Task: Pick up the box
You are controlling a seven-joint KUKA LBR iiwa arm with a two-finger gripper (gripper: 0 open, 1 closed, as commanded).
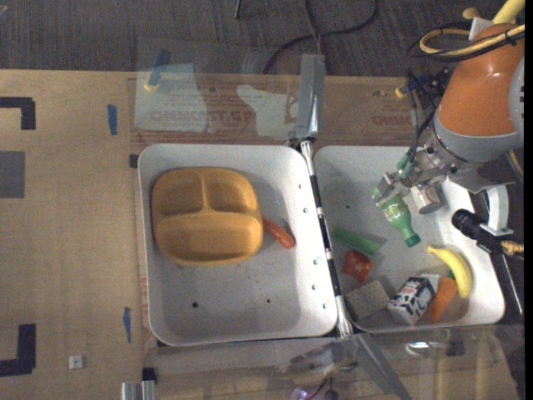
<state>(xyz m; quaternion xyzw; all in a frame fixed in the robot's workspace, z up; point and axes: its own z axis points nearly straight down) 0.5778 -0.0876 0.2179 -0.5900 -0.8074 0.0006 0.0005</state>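
Arm reaches in from the right over the right bin [491, 311] | gripper [410, 192] hangs at the bin's far side, just above a green bottle [400, 218]; can't tell whether the claw is released or clenched | box [412, 298] lies near the front edge, between a grey sponge [370, 297] and a carrot [443, 298], banana [454, 267] beside | left bin [241, 307]: orange tray [205, 214]

Arm [483, 90] cut off at the right edge; carrot [443, 298] partly behind the banana [454, 269].
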